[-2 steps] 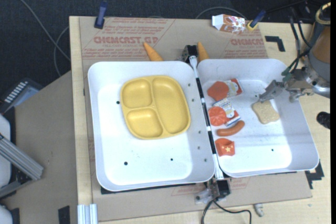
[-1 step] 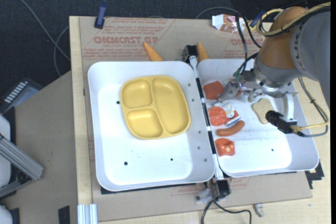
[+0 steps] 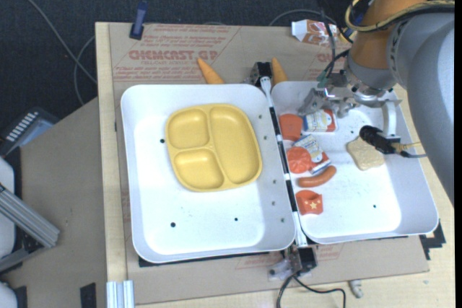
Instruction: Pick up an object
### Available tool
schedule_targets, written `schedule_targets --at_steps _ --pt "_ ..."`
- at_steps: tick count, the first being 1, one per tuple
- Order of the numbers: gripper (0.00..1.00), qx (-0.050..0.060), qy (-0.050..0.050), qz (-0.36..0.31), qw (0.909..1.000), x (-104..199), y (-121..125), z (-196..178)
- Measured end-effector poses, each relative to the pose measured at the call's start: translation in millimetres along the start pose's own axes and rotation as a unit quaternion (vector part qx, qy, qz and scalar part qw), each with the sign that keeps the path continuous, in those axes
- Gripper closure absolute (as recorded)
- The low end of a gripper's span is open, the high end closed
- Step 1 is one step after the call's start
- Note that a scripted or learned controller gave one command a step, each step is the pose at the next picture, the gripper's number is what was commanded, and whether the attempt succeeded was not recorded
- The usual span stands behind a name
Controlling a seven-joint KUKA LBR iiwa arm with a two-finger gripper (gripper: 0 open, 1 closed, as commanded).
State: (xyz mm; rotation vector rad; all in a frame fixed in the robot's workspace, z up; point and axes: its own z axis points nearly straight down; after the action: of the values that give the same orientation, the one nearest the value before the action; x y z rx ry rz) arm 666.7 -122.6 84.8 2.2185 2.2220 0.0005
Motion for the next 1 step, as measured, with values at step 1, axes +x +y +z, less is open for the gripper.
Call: schedule_targets --at_steps 1 --pt "1.00 -0.002 -0.001 0.000 1.0000 0.0 0.8 -10.8"
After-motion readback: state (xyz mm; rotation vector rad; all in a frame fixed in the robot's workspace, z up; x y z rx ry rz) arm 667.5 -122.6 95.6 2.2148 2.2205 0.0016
